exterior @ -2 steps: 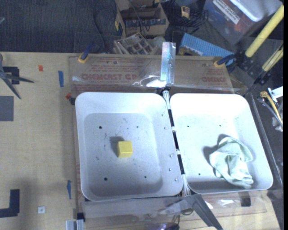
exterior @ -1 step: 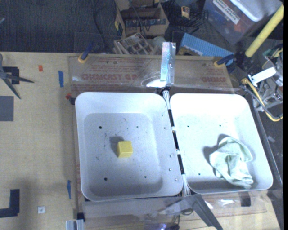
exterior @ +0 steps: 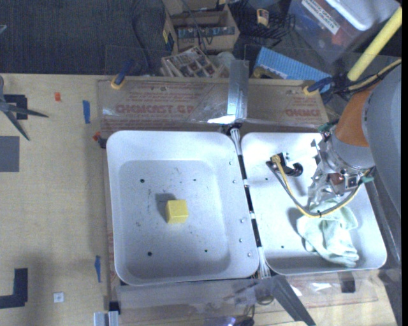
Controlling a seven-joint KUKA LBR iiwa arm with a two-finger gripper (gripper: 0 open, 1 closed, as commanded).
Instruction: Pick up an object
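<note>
Across 2 white bins: 1 yellow block left, 1 pale cloth right, claw above it, grip unclear.

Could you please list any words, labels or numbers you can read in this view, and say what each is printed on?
"CHINCIST GR": my best reading of the faded red letters on the cardboard strip behind the left bin; blurred, so unsure.
Red print on the cardboard behind the right bin: too blurred to read.
Labels on the boxes at the top right: too small to read.
</note>
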